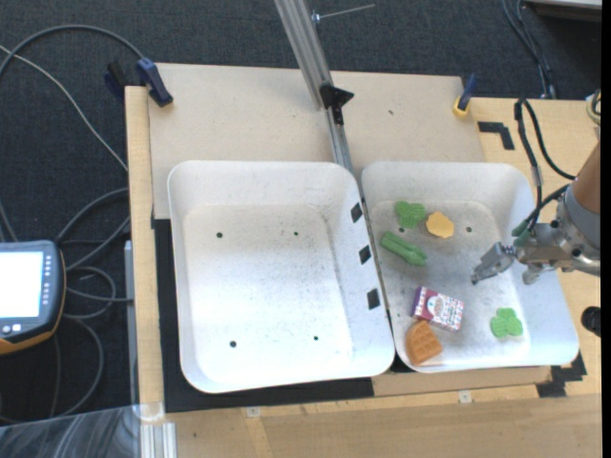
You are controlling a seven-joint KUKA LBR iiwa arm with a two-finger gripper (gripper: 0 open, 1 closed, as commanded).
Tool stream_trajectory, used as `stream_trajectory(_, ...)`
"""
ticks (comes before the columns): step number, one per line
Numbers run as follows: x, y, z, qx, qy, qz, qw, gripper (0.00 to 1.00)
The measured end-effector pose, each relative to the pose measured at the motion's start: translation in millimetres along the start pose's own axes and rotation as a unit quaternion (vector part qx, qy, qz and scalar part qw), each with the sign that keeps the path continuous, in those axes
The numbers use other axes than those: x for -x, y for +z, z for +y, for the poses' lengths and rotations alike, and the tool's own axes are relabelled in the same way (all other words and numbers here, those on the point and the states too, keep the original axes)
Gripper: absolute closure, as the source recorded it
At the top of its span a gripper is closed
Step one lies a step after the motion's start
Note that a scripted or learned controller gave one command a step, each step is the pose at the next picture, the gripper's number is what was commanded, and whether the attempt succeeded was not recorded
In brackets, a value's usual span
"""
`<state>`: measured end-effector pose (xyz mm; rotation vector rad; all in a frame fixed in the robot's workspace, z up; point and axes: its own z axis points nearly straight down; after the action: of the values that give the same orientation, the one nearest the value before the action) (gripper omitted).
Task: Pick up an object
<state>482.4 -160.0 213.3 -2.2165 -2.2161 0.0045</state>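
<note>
Your gripper [489,265] hangs with fingers spread and nothing between them, over bare floor of the right bin [516,184]. You're at the approach step, I judge. Nearest candidate: the pink carton [438,308], just left-below the gripper; descend there and close.

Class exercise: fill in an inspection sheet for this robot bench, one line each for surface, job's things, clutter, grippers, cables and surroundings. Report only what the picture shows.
Surface: pale bench bearing two white bins; left bin speckled with dark marks.
Job's things: in the right bin: green leafy piece, yellow piece, green pod, pink carton, orange piece, green clover-shaped piece.
Clutter: nothing seen.
Grippers: gripper low over the right bin's middle, nothing visibly held.
Cables: black cables by the arm; grey cables on the floor at left.
Surroundings: dark carpet; handheld screen at left; metal pole; blue clamp.
</note>
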Motion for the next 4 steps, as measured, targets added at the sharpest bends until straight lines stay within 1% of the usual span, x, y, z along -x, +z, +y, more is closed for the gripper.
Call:
stream_trajectory(1,5.4,59.4,4.5,0.0,0.0,0.0,1.0,0.0)
stream_trajectory(2,4.3,102.2,6.8,0.0,0.0,0.0,1.0,0.0)
stream_trajectory(3,4.5,88.9,8.3,0.004,0.0,-0.001,1.0,1.0)
stream_trajectory(4,14.9,33.0,7.5,0.007,0.0,-0.003,1.0,1.0)
